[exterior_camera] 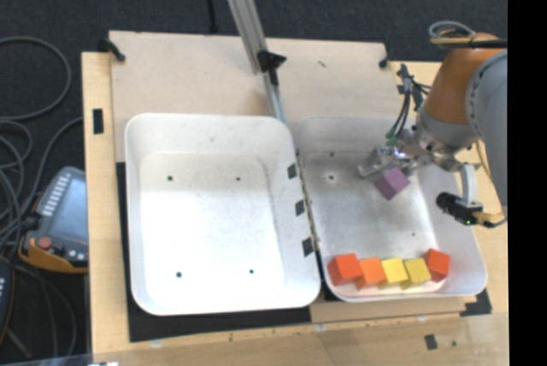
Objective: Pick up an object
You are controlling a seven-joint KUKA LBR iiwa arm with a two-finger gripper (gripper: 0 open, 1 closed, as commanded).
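Front row: five small blocks sit in a line against the near wall of the right-hand shallow white bin (pixel 444 270), well below the jaws; from the view's left, a red-orange cube (pixel 344 268), an orange cube (pixel 371 271), a yellow cube (pixel 394 271), a second yellow cube (pixel 416 270) and a red-orange cube at the end (pixel 438 262).
Row's placing: pressed to the wall and to each other, they likely offer little room for fingers.
Task's thing: the small purple cube (pixel 392 182) sits tilted, just under the jaws, alone in the bin's middle.
Two-finger gripper (pixel 386 163): it hangs right over the purple cube; whether the jaws stand apart or clamp the cube cannot be told, as its metal parts blur together.
Grey arm with the orange band (pixel 461 91): it leans in behind the jaws.
Left-hand white bin (pixel 137 185): well to the side of the jaws.
Judgement: a lone block is probably the easier pick.
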